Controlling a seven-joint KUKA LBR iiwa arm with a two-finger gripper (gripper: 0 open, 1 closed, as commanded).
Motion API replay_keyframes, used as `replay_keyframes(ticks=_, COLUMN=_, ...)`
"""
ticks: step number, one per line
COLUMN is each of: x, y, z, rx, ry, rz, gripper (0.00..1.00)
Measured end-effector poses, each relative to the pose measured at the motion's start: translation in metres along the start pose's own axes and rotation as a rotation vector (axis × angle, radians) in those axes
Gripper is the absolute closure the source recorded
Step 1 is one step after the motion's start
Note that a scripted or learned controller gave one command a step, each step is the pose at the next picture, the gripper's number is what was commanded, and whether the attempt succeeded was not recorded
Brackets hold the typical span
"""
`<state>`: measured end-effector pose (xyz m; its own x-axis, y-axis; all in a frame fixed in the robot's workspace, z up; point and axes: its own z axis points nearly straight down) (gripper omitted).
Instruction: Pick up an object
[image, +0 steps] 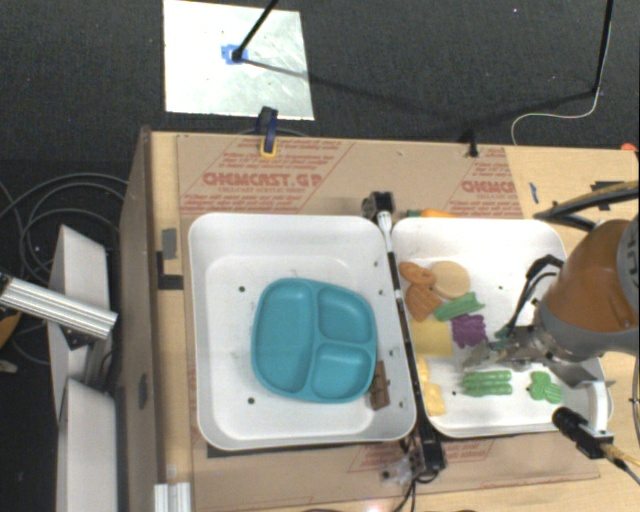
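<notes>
Reaching in from the right over the right bin, low above the toys. Claw beside the purple grapes and just above the green pea pod; apart or together, cannot tell. Blue divided plate lying in the left bin on the worktop.

A teal three-compartment plastic plate lies in the left shallow white bin. Small plastic toy foods lie clustered in the right shallow white bin, beside the divider.
</notes>
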<state>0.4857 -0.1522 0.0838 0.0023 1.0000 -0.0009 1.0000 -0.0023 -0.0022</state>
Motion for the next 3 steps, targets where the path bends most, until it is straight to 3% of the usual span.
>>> replay_keyframes(ticks=1, x=0.009, y=0.075, z=-0.002, rx=-0.010, ry=0.000, rz=-0.010, gripper=0.00)
replay_keyframes(ticks=2, x=0.007, y=0.073, z=-0.014, rx=-0.010, ry=-0.001, rz=-0.009, gripper=1.00)
replay_keyframes(ticks=3, x=0.007, y=0.073, z=-0.013, rx=-0.009, ry=-0.001, rz=-0.010, gripper=0.00)
